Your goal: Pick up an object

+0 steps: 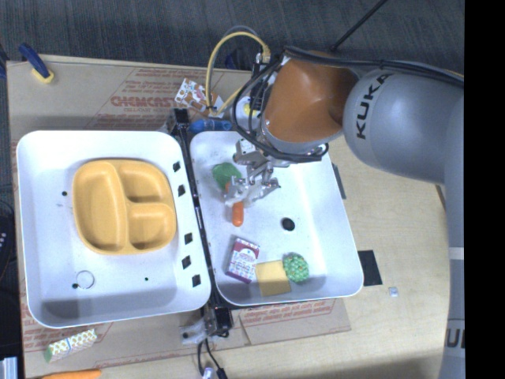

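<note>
In the left white plastic bin (31,212) a yellow three-compartment plastic tray (124,204) lies toward the far left corner, with a faint clear ring (84,279) near the front left corner. The right white bin (335,212) holds the candidates for picking. A green leafy toy vegetable (224,173) sits near its far left corner, and just in front of it a small orange carrot-like piece (237,215) lies on the bin floor. The metal two-finger gripper (254,181) hangs directly over these two, its tips just beside the green piece and above the orange one; from this angle the linkage hides how far it is parted and whether anything is between it, so I cannot tell. Along the front edge lie a red-and-white printed packet (242,259), a yellow foam-like block (271,277) touching it, and a green knobbly ball (296,267) beside the block. A small dark spot (288,225) marks the bin's middle. The orange piece looks the likeliest target: probably light, rigid and smooth, so it could slip or roll; pinching across its narrow middle seems safest.
</note>
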{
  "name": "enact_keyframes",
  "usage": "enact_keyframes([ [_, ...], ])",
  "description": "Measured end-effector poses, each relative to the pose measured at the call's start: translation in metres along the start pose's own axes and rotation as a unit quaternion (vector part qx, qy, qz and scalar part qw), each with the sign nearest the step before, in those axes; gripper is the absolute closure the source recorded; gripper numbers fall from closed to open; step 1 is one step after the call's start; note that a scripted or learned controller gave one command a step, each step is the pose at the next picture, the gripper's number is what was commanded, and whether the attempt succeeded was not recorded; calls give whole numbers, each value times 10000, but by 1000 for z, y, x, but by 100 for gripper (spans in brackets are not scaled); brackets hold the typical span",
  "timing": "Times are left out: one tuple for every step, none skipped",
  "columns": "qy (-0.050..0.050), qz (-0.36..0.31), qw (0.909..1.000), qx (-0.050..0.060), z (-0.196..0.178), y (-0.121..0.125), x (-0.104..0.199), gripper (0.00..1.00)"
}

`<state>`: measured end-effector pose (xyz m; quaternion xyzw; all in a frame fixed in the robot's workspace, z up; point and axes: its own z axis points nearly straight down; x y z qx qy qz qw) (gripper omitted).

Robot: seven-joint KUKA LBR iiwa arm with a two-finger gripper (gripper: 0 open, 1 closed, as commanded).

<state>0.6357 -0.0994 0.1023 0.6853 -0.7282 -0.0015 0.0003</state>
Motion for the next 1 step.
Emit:
enact_keyframes([
  [6,831,9965,36,-165,-22,1,100],
])
